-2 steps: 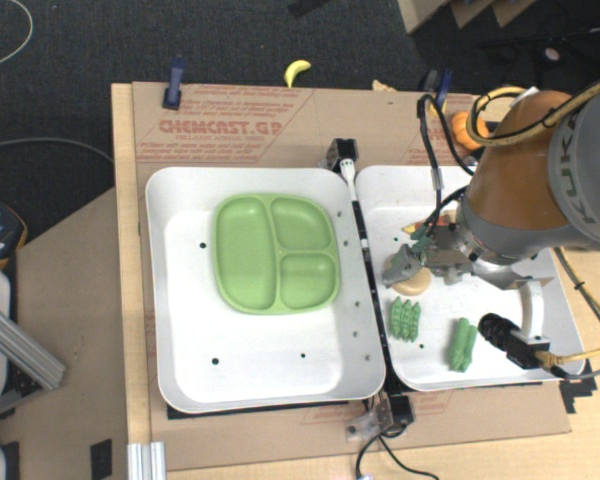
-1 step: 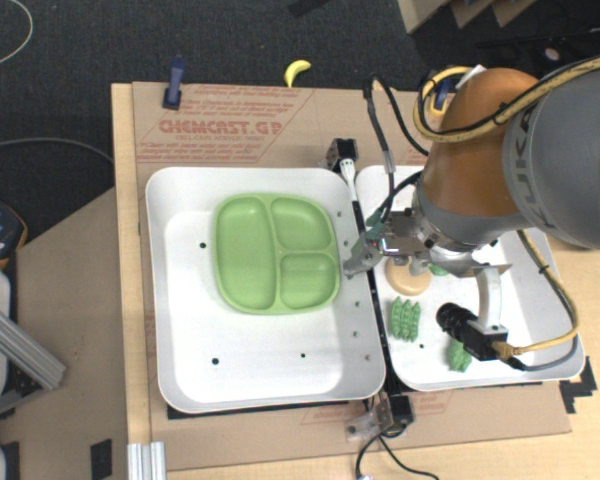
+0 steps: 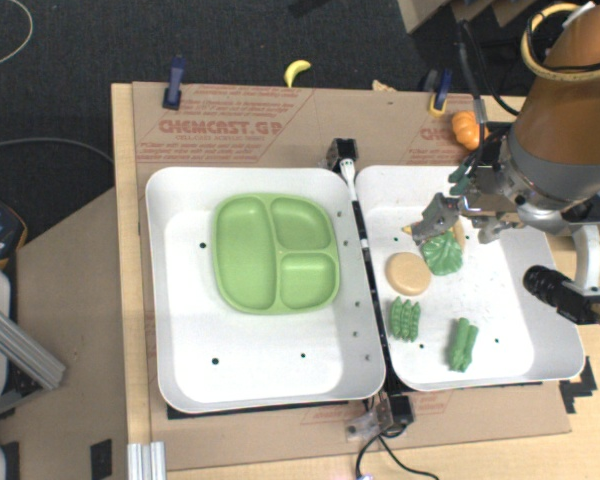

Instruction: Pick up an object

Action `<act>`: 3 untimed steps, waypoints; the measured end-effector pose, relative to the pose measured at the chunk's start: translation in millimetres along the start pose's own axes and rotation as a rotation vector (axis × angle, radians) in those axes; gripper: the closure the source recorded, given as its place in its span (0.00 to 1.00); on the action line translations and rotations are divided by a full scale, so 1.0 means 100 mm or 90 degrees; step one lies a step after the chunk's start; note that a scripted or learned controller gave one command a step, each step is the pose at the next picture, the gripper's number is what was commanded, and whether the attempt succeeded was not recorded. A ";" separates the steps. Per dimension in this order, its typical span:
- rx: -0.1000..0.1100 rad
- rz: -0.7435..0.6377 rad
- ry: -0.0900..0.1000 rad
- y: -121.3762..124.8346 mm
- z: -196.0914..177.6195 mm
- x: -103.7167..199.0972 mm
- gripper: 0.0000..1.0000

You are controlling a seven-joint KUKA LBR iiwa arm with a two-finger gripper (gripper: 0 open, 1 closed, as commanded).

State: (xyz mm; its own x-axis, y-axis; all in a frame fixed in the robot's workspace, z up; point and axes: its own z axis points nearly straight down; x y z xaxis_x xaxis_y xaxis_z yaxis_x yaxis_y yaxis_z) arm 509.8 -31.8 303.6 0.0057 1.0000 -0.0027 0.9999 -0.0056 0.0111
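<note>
Bench: brown board [image 3: 230, 128] with red printed lettering, carrying two shallow white bins side by side; dark floor around it.
Left bin [image 3: 180, 358]: holds one green divided plate [image 3: 276, 253] with three compartments, lying flat near the bin's centre.
Right bin [image 3: 520, 348]: holds four loose items, all in its left and middle portion.
Item 1: leafy green piece [image 3: 444, 253], directly under my gripper, near the bin's upper middle.
Item 2: round tan disc [image 3: 409, 274], just beside the leafy piece, on its left and slightly lower.
Item 3: ridged green piece [image 3: 404, 319], below the disc, near the bin's left wall.
Item 4: elongated green piece [image 3: 462, 345], to the right of the ridged piece, apart from it.
My gripper [image 3: 460, 220]: positioned over the leafy green piece, at the right bin's upper middle.
My fingers: I cannot tell whether they are apart or together; the view does not resolve the tips against the leafy piece.
Outside bins: small yellow banana [image 3: 297, 71] at the board's far edge; orange object [image 3: 465, 128] beside my arm.
</note>
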 end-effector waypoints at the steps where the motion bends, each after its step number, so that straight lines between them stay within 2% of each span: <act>1: 0.005 -0.009 0.003 -0.29 -0.22 0.76 0.00; 2: 0.004 -0.005 0.001 -0.27 -0.31 0.71 1.00; 3: 0.004 -0.013 0.006 -0.32 -0.80 2.07 1.00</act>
State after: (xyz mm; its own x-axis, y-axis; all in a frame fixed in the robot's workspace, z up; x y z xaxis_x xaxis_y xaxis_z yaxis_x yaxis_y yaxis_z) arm 478.5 176.1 382.2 -0.0155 0.9999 0.0062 0.9999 0.0154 0.0052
